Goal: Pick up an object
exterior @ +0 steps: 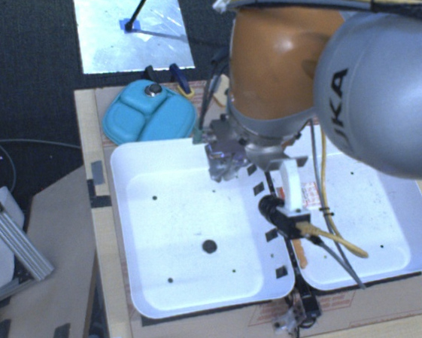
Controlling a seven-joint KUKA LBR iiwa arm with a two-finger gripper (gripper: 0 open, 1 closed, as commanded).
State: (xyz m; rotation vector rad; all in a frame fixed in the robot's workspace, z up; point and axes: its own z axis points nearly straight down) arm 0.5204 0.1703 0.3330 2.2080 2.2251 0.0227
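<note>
At the far left an aluminium frame [5, 226] leans beside the table [60, 242]. The left bin [139, 233] comes next. On its floor, toward the near side and a little right of the middle, lies one small dark round object [209, 246], the only loose thing I can make out as a candidate for picking. The few tiny dark dots scattered about the floor look like marks or holes, not objects. Behind the bin's far rim sits a blue lidded container [148, 112], outside both bins.

The gripper [223, 158] hangs over the far right corner of the left bin, close to the divide between the bins. The bulk of the wrist hides its working end, so I cannot tell whether it is apart or together, and nothing is seen held in it.

The dark object is well apart from the gripper, toward the near rim and slightly left in the view. Being round, it shows no long axis to line up with. The coming move is likely a shift toward the near side, then a descent.

The right bin [382, 205] lies partly under the grey arm [384, 92] and its cables [332, 238].
</note>
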